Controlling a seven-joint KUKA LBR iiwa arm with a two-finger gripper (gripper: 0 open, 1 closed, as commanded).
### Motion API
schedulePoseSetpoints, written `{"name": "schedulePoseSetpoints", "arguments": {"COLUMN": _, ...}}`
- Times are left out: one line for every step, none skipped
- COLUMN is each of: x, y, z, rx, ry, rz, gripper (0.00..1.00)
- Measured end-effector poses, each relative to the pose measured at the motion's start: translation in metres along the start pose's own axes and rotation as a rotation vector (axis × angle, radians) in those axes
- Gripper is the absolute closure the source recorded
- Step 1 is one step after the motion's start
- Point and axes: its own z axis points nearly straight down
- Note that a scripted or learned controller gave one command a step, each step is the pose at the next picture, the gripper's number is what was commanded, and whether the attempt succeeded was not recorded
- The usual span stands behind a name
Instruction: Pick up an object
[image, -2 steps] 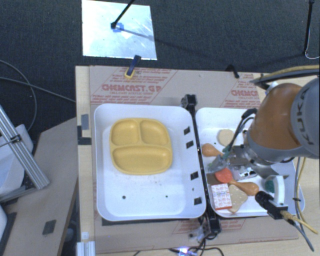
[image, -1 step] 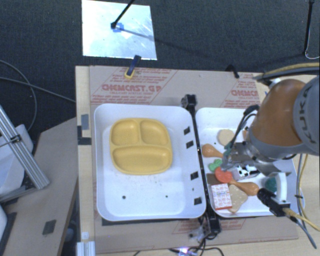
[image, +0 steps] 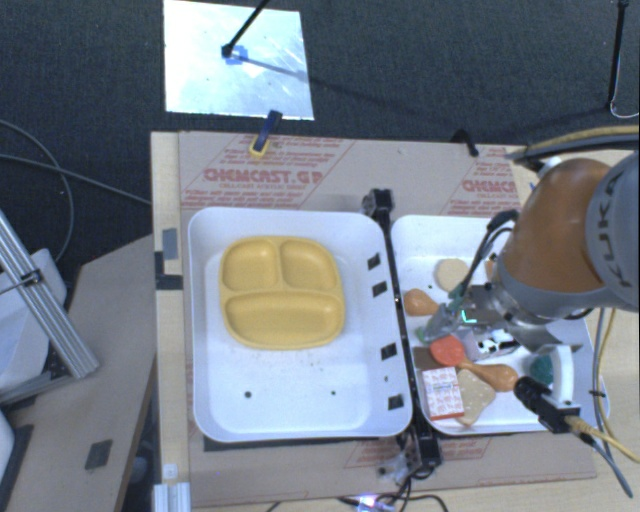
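While my pincer (image: 447, 322) hung low over the right bin (image: 420, 235), I could not tell how it stood. Just near of it lay a red piece (image: 449, 351), beside a drumstick (image: 490, 376) and a small carton (image: 441, 392). I judged these toy foods light, stiff and slick; the drumstick's narrow shank seemed the surest hold.

Robotics lab, bench (image: 300, 165), white bins (image: 300, 420), cables (image: 40, 170)

Small toy food pieces lie loose in the right bin (image: 420, 235): a tan disc (image: 451, 271), an orange piece (image: 421, 300), a red piece (image: 449, 351), a drumstick (image: 490, 377) and a red-and-white packet (image: 441, 392)
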Motion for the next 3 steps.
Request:
{"name": "schedulePoseSetpoints", "arguments": {"x": 0.022, "y": 0.001, "z": -0.076, "rx": -0.006, "ry": 0.0, "rz": -0.006, "gripper": 0.0}}
{"name": "schedulePoseSetpoints", "arguments": {"x": 0.034, "y": 0.0, "z": -0.117, "rx": -0.002, "ry": 0.0, "rz": -0.005, "gripper": 0.0}}
{"name": "schedulePoseSetpoints", "arguments": {"x": -0.01, "y": -0.004, "z": 0.024, "rx": 0.014, "ry": -0.001, "rz": 0.005, "gripper": 0.0}}
